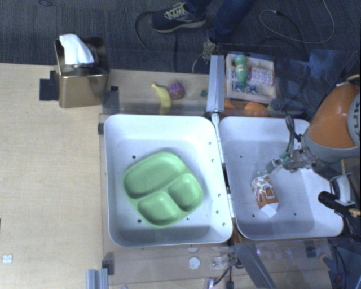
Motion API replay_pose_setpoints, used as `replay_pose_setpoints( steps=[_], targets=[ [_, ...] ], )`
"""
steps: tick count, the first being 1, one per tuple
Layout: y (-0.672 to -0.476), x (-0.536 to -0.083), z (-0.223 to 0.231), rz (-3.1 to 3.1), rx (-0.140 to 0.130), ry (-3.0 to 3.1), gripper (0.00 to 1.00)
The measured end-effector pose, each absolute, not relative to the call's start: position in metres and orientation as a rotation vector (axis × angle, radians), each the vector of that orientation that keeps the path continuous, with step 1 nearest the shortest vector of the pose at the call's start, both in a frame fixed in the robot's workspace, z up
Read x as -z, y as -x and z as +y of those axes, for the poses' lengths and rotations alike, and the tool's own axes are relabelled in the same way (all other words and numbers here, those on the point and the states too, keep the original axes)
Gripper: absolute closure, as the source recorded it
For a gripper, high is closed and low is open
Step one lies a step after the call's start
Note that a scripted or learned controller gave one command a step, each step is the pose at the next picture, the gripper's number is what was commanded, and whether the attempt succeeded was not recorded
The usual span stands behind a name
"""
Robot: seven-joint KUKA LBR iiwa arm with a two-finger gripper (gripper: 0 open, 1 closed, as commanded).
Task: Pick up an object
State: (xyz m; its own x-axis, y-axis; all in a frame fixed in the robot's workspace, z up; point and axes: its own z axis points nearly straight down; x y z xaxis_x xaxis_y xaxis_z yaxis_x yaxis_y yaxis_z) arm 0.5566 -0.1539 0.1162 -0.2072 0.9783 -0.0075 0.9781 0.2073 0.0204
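Over the right-hand white bin (pixel 316 223), the grey arm (pixel 333 127) with its orange band reaches in from the right side, and its claw (pixel 277 165) hangs low above the bin floor, just up and right of a small carton (pixel 264 195). Whether the claw is spread or closed I cannot tell; the parts at its tip are too small and tangled with cabling to read. Nothing visible sits clamped in it.

That carton, white with orange and brown printing, lies on its side near the middle of the right bin, tilted a little, its pale end pointing toward the bin's near edge. It is close to the claw, though contact cannot be made out.

Beside it, the left white bin (pixel 121 226) holds a green divided tray (pixel 163 188) with three compartments, resting flat and turned at an angle.

Behind the bins, on the tabletop (pixel 51 186), lie a yellow banana (pixel 162 95) and a small purple object (pixel 177 90) close together. A tan tissue box (pixel 80 78) stands at the far left corner. A colourful packaged item (pixel 251 76) rests behind the right bin, and a person's shoe (pixel 176 16) is on the dark carpet beyond.
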Motion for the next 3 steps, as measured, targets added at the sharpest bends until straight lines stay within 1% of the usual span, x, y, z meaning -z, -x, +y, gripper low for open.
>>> replay_pose_setpoints(
  steps=[1, 2, 3],
  targets=[
    [-0.547, -0.112, -0.144, 2.414, -0.021, -1.979, 0.0],
    [-0.541, -0.111, -0.142, 2.399, -0.025, -1.987, 0.0],
    [-0.53, -0.1, -0.136, 2.412, -0.005, -2.006, 0.0]
  ],
)
